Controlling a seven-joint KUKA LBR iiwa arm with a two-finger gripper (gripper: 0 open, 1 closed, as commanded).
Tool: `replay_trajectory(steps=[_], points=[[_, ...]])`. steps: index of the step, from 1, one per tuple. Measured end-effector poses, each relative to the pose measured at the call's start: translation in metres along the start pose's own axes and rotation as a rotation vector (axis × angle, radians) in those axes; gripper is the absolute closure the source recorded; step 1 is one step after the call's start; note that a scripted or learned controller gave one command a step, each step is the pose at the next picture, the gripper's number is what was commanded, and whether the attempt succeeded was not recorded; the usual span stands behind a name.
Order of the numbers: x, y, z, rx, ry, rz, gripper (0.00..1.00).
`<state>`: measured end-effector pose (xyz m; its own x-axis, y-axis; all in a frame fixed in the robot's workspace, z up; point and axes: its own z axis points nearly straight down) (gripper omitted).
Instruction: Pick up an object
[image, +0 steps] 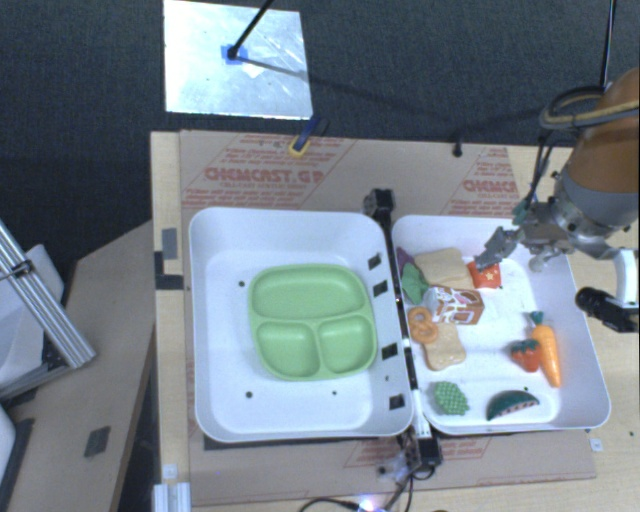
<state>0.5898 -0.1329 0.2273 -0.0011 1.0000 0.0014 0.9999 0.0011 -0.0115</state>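
Camera view
Gripper (492, 262): seen low over the right bin's upper part, clenched on a small red object (487, 274) that is pinched between the fingers.
Red object: held at the fingertips, just above the bin floor; too small for a long axis to be judged.
Right bin (580, 330): below and left of the gripper a tan bread slice (442, 266), a printed carton (457, 305), a pretzel (422, 324) and a green leafy piece (412, 280) are held; lower, a carrot (546, 350), a strawberry (524, 352), a watermelon slice (512, 404).
Left bin (215, 300): far left of the gripper, a green divided plate (310, 320) is contained.
Hidden: the arm's upper part is cut off at the frame edge.
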Motion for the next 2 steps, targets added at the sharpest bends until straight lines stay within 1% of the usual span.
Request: replay_trajectory(steps=[1, 2], points=[[0.000, 0.002, -0.008, -0.013, -0.002, -0.002, 0.00], [0.001, 0.011, 0.038, -0.010, -0.001, -0.002, 0.00]])
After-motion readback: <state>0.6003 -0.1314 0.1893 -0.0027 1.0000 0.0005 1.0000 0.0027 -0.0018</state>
